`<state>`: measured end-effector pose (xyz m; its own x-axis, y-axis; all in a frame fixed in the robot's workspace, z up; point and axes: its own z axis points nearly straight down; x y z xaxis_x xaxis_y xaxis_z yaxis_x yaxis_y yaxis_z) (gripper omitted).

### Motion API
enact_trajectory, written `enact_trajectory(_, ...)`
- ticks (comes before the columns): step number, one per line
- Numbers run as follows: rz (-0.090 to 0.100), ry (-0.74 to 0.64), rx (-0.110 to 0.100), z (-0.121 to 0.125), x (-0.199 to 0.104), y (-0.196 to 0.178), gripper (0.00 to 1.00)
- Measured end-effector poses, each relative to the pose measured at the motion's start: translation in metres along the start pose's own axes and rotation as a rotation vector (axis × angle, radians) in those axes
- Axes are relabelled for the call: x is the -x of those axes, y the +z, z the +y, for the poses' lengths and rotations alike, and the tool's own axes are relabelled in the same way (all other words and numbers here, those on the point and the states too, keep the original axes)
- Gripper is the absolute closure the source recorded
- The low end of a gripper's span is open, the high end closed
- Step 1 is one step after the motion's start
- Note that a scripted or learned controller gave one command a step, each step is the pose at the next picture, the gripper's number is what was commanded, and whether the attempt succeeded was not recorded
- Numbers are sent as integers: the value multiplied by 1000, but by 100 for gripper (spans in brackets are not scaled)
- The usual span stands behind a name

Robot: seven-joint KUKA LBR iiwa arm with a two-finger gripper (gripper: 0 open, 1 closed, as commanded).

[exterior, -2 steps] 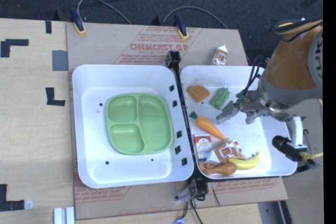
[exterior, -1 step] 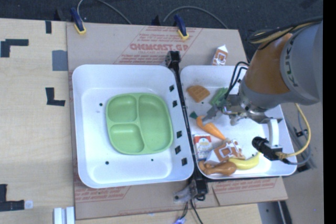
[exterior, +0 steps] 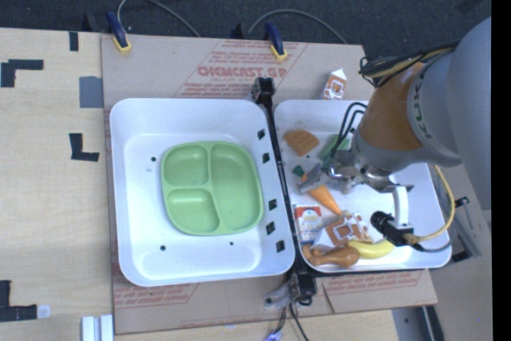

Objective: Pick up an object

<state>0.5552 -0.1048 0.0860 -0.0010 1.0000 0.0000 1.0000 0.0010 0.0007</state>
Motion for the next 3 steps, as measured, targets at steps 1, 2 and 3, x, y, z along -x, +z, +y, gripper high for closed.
enact_trajectory(1, -2, 0, 6, -31, -1, -1, 0)
enact_trajectory(2, -1, 1, 1, -6, -9, 0, 0)
enact_trajectory(3, -2, 1, 2, -6, -9, -10, 100)
